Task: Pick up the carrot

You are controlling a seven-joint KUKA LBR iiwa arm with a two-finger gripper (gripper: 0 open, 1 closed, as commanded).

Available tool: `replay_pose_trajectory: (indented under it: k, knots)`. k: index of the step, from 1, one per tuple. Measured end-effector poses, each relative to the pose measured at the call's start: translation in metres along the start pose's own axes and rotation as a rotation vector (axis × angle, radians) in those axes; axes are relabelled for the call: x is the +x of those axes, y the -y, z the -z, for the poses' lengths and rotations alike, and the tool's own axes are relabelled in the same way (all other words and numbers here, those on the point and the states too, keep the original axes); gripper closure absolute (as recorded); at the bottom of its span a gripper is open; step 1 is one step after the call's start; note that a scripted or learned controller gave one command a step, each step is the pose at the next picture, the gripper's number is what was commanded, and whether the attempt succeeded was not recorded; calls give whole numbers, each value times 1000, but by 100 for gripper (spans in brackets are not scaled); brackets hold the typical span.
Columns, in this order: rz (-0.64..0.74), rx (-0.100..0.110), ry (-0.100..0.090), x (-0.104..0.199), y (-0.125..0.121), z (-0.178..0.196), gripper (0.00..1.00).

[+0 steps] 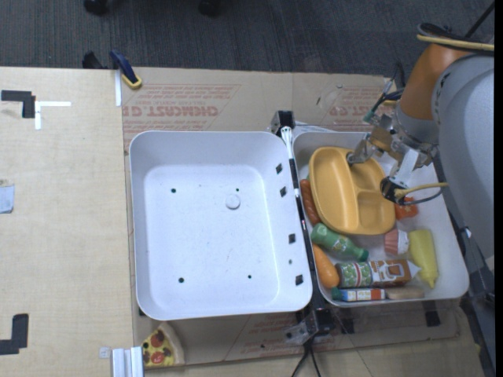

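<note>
— Where is the carrot [324,265] being kept?

— It is being kept at the lower left of the right bin [452,285], beside a green bottle [338,242].

— Is anything being pinched by the gripper [377,167]?

— That cannot be told; it is being held over the yellow dish [346,191].

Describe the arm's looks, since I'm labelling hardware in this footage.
The arm is bulky, rounded and light grey, with an orange band above the wrist. Its pincer is small, metallic and dark-tipped. Yellow and black cables run along it.

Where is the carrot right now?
The carrot lies in the right bin, against its left wall near the front, just below the green bottle.
</note>
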State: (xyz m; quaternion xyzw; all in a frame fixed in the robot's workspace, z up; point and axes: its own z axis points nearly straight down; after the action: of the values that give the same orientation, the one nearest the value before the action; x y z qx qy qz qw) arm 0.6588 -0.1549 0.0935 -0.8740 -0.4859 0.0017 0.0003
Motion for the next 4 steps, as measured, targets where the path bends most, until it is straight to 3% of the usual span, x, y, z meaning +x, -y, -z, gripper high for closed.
replay_pose_trajectory:
  k: [1, 2, 3, 4]
  knots:
    - [4, 3, 9, -3, 1, 8, 100]
    - [4, -2, 6, -1, 0, 8, 0]
    - [-302, 6, 5, 11, 9, 1, 0]
    - [-648, 7, 16, 29, 32, -1, 0]
